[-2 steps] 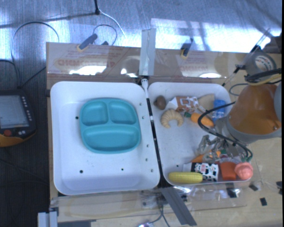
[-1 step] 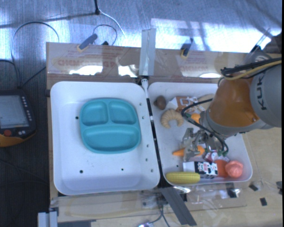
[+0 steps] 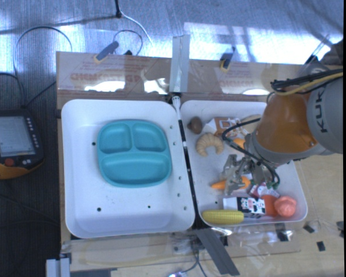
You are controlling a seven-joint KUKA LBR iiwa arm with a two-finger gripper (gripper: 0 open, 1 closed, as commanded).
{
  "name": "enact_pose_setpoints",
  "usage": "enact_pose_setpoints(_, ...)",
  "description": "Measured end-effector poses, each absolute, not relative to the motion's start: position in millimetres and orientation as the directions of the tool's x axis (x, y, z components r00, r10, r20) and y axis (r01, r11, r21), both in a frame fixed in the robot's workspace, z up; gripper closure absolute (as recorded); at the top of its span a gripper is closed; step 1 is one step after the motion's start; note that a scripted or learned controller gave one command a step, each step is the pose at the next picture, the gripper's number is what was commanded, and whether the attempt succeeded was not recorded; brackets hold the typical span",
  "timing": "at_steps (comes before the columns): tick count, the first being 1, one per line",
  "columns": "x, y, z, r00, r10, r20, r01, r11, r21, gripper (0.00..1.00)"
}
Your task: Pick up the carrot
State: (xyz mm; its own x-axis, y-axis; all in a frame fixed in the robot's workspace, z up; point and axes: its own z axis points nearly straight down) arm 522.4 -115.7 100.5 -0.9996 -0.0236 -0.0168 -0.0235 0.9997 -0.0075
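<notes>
The carrot (image 3: 220, 184) is a small orange piece lying in the middle of the right bin (image 3: 187, 172); its orange shows on both sides of the gripper's tip. My gripper (image 3: 238, 173) points down into the right bin directly over the carrot, at or very near it. The grey arm with its orange band (image 3: 285, 126) reaches in from the right and hides the bin's far right part. The gripper body covers the carrot's middle.
A croissant (image 3: 209, 144) and a brown round item (image 3: 195, 124) lie behind the carrot. A yellow corn cob (image 3: 223, 216), a black-and-white carton (image 3: 251, 205) and a pink-orange fruit (image 3: 285, 206) line the front wall. A teal divided plate (image 3: 134, 153) sits in the left bin.
</notes>
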Motion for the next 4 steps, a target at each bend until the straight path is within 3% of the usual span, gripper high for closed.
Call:
enact_pose_setpoints(1, 493.7, -111.8, 92.5, -0.999, 0.026, -0.028, 0.026, 1.0, -0.005, 1.0)
enact_pose_setpoints(3, 495.1, -111.1, 108.4, -0.999, 0.026, -0.026, 0.026, 1.0, -0.008, 1.0)
enact_pose_setpoints(4, 489.5, -114.7, 91.5, -0.937, 0.348, -0.015, 0.348, 0.938, 0.004, 1.0)
